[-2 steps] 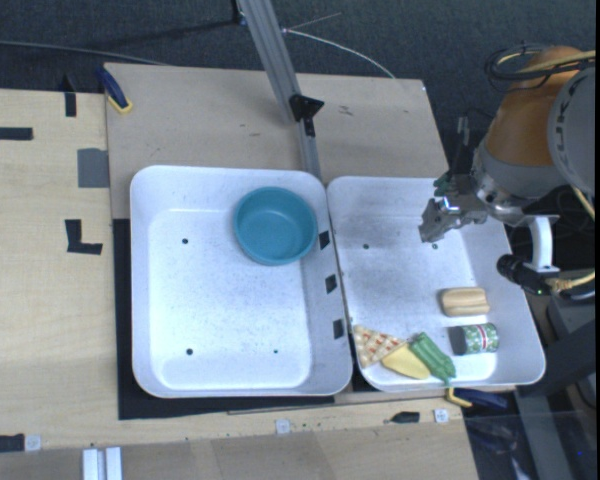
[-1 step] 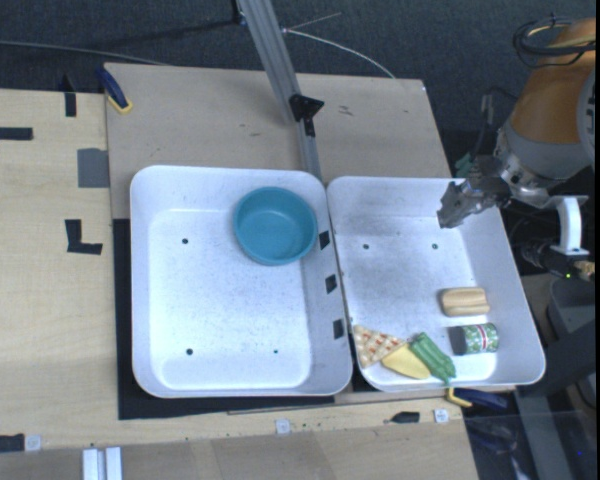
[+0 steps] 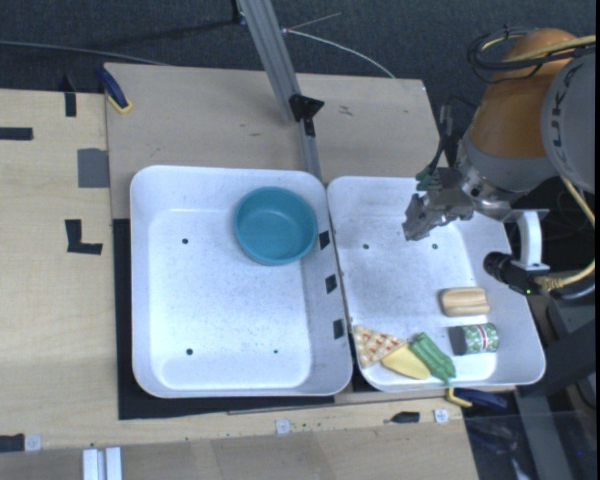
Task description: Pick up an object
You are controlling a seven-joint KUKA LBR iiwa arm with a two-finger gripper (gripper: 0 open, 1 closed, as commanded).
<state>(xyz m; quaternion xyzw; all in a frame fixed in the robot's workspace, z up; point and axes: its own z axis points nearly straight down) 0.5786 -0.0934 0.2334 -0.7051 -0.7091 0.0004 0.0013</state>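
Note:
The right bin [image 3: 400, 278] holds a tan bread-like block [image 3: 463, 300], a small dark can with a green label [image 3: 475, 339], a green vegetable [image 3: 433, 356], a yellow wedge [image 3: 406, 365] and a checkered waffle-like piece [image 3: 374, 344], all near its front right. My gripper [image 3: 420, 224] hangs over the back part of the right bin, well away from those objects. Nothing shows between its dark fingers. In the left bin [image 3: 180, 308] a blue bowl [image 3: 274, 225] stands at the back right.
A grey metal pole [image 3: 280, 63] slants down to the gap between the bins at the back. The wooden bench [image 3: 40, 268] lies to the left with black tape marks. A blue-and-yellow clip [image 3: 114, 89] lies at the board's back left corner.

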